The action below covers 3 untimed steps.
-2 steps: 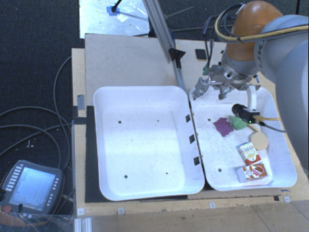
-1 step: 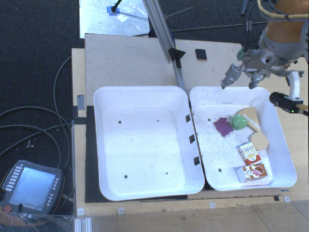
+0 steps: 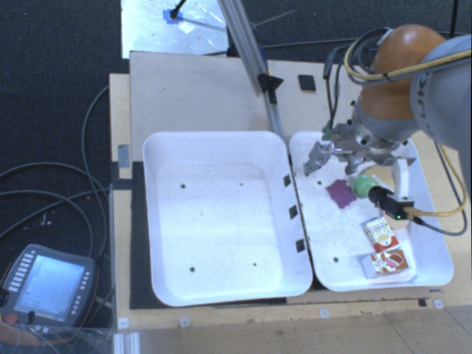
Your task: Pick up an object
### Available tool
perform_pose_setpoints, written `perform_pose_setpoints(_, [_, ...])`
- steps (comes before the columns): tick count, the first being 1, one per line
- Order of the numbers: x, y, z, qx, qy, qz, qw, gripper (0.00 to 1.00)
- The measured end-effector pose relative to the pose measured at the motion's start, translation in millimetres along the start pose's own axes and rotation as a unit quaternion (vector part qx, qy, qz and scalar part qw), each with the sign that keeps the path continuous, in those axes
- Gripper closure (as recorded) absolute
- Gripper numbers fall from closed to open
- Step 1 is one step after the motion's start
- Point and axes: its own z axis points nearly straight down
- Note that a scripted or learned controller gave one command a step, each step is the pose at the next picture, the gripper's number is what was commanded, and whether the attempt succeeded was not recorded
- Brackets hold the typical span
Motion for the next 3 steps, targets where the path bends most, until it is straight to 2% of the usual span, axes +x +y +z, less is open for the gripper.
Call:
perform_pose_setpoints(1, [-38.8, -49.6, -101.1, -0.008, -0.001, 0.003, 1.0, 0.0])
perform_pose_setpoints(2, [5.6, -34.8, -14.1, 0.0, 0.0, 0.0, 1.0, 0.0])
perform_pose_setpoints(3, [-65.5, 14.3, -14.6, -0.003, -0.001, 0.003, 1.0, 0.0])
